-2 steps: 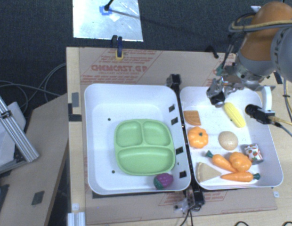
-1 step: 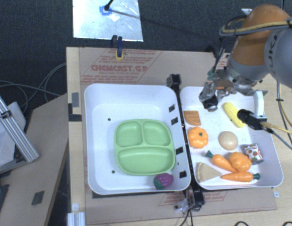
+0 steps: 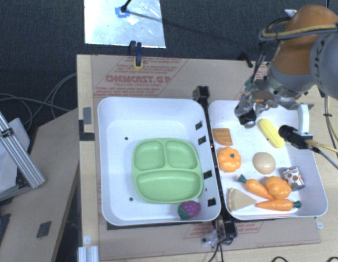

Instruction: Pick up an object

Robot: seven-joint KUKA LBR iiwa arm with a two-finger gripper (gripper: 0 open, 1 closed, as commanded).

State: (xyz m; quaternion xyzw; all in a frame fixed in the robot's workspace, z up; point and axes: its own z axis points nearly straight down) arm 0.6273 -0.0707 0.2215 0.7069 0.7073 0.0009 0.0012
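The hand point(image 3: 246, 115) hangs over the back left part of the right bin point(image 3: 317, 185), just behind and left of the corn cob point(image 3: 271, 132), and from this slanted look down I cannot tell whether it is open or closed; nothing shows between its tips. Taking the corn cob as the landmark: a tan cracker point(image 3: 222, 136) lies to its left, a small orange pumpkin point(image 3: 229, 160) sits in front of and left of it, a pale egg-like ball point(image 3: 263, 162) lies just in front of it, and farther forward come a carrot point(image 3: 255, 187), an orange pepper point(image 3: 277, 186), a second carrot point(image 3: 276, 204), a pale wedge point(image 3: 241, 199) and a little printed box point(image 3: 292, 177). Well to its left, in the left bin point(image 3: 115, 125), rest a green divided plate point(image 3: 167, 170) and a purple berry point(image 3: 189, 209). The corn cob looks the likeliest target, being nearest the hand and lying apart from its neighbours. To do the pick well, I would centre the hand over the cob's middle, turn the grip across its narrow width rather than along its length, descend straight until the tips straddle it near the bin floor, then close firmly and lift vertically. The cob is rounded and may roll or squirt out if caught off centre.
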